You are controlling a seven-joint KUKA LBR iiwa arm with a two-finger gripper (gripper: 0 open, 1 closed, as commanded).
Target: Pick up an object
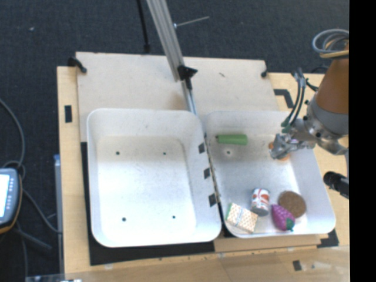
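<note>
My gripper [282, 146] hangs low over the right bin [314, 175], near its upper right side. A small orange thing [284, 155] shows right beneath it, and whether it is gripped is unclear. A green cylinder [231, 138] lies to the gripper's left, near the bin's back wall. At the bin's front lie a small can [260, 200], a brown round piece [292, 203], a purple bunch of grapes [282, 217] and a patterned box [242, 217].
The left bin [100, 157] sits beside the right one, sharing a middle edge. A slanted metal post [167, 34] rises behind the bins. Black clips [207, 173] line the divider between the bins.
</note>
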